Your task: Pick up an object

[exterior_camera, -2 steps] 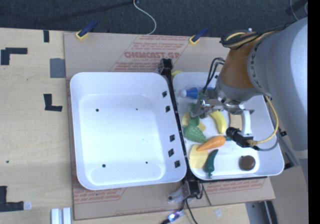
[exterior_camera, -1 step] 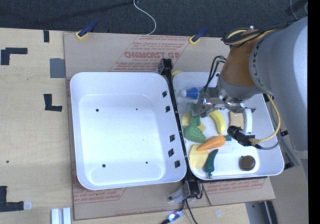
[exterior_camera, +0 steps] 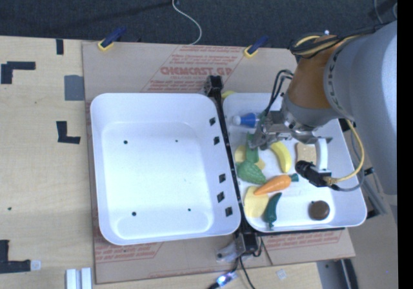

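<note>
- At the far left of the camera view, the bench (exterior_camera: 39, 171) shows bare wood with black markers; a cardboard sheet (exterior_camera: 187, 71) lies under both bins.
- Left bin (exterior_camera: 103, 113): white, shallow, holding no objects.
- Right bin (exterior_camera: 352, 217): holds the candidate objects. From its left side: a green leafy item (exterior_camera: 250, 170), a yellow piece (exterior_camera: 254, 202), an orange carrot (exterior_camera: 273, 184), a dark green vegetable (exterior_camera: 270, 210), a yellow banana (exterior_camera: 281, 155), a blue-capped bottle (exterior_camera: 244, 120) near the top wall, a tan block (exterior_camera: 306, 151) and a brown round item (exterior_camera: 317, 209).
- Gripper (exterior_camera: 258, 140): lowered into the right bin's upper left area, just beside the green leafy item and the banana. Whether it is released or clenched cannot be told, and no object is visibly grasped.
- Step in hand, as judged: the descent or grasp attempt on an object in that cluster.
- Next move calls for a secure grasp on one item, then a straight lift clear of its close neighbours.
</note>
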